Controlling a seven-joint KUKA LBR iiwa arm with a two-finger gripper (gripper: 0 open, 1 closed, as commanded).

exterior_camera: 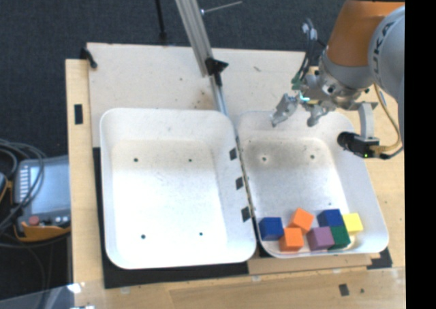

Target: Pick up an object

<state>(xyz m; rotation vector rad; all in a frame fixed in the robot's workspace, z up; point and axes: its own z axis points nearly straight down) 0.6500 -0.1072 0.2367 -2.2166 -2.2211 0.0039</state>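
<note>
Overhead, tool [298,114] spread open, grasping nothing; blocks [312,229] clustered crosswise along right bin's [354,178] near edge.

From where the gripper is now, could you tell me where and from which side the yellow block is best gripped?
Grip the yellow block across its two free faces, coming straight down from above. It sits at the right end of the cluster, near the right bin wall, with the blue block at its left and the green block close below. The gripper has open fingers above the bin's far end.
</note>
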